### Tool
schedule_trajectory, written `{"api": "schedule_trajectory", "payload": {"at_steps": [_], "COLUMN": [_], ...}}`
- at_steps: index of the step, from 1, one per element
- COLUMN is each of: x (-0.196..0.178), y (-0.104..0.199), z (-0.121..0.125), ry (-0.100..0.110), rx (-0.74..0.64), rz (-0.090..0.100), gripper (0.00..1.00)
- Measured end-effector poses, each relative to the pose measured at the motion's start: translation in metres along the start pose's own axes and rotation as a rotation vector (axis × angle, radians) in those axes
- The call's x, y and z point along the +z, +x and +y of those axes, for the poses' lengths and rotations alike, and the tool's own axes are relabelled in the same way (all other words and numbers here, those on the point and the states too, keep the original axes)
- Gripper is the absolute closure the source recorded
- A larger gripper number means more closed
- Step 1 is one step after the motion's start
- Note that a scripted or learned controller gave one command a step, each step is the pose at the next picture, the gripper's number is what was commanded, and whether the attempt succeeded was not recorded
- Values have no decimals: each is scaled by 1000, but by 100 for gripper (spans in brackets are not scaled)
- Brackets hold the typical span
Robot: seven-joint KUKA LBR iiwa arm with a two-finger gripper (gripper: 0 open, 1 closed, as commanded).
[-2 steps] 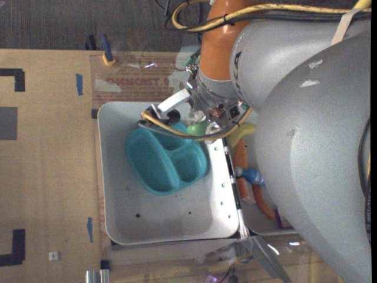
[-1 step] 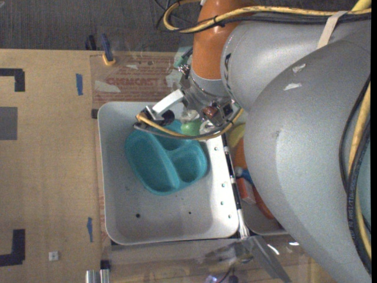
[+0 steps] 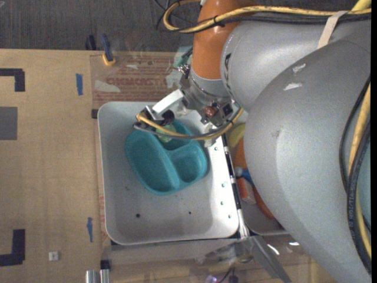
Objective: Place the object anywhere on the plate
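Note:
A teal plate with two compartments lies in the left white bin, towards its far side. My gripper hangs over the plate's far rim, reaching in from the right, and the wrist and cable hide most of it. A small yellow-green bit shows just below the gripper at the plate's edge. I cannot tell whether it is held or resting on the plate.
The big grey arm covers most of the right bin. Along that bin's left side, yellow and orange things peek out. Brown cardboard lies left of the bins.

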State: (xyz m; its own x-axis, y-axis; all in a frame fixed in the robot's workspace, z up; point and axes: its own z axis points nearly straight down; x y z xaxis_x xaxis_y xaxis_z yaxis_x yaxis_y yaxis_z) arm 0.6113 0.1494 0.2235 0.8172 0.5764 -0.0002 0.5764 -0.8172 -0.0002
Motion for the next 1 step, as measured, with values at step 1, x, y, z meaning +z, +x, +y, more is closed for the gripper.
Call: {"api": "schedule_trajectory", "payload": {"at_steps": [1], "x": [88], "y": [-3], "z": [36], "ry": [3], "rx": [-13], "rz": [-4], "gripper": [0]}}
